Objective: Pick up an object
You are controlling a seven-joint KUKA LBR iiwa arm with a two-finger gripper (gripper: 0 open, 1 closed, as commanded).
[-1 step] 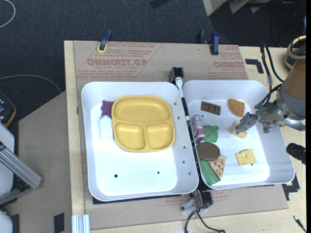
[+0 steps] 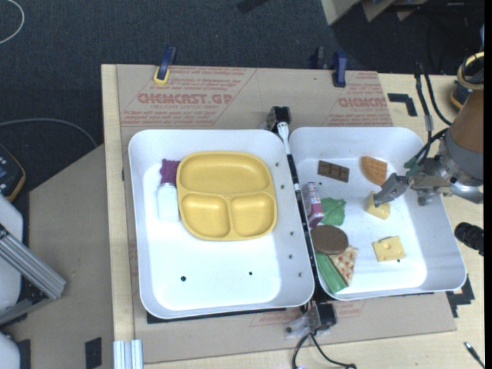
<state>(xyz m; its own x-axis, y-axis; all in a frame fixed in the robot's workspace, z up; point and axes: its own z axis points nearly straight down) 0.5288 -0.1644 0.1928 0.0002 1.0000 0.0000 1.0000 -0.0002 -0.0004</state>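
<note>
The desk [image 2: 231, 91] is a tan board printed with red lettering. Two white bins lie on it: left bin [image 2: 215, 283] and right bin [image 2: 430, 267], touching. Clamps, probably, [image 2: 163, 68] grip its far edge.

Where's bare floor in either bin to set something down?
Left bin: open floor in front of the yellow tray. Right bin: a bare strip right of the cheese cube. Crowded along the divider, around the brown disc and pink tube.

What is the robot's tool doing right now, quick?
Tool: low in the right bin, right by a yellow cheese piece; open or shut cannot be told.
</note>
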